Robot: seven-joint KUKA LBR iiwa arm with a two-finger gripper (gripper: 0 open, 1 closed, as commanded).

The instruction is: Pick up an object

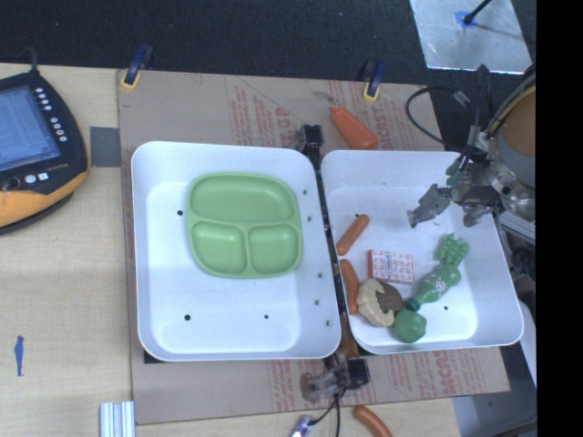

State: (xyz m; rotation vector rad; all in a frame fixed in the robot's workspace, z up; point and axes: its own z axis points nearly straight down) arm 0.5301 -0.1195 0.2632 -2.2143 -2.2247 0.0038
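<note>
We are in the approach: our gripper (pixel 444 203) hovers at right of frame over the right bin (pixel 364 167), jaws spread wide, holding nothing. Next we must descend onto the green bottle (pixel 441 276) just below it.

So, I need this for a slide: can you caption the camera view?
KUKA gripper hovers over the right bin of toy food; green divided plate sits in the left bin.

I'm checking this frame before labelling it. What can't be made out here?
- Gripper: too small and blurred in the camera view to tell whether anything sits between the fingers.
- Beige lump in the right bin: identity unclear, too small.
- Orange piece: cut off by the bottom edge.
</note>
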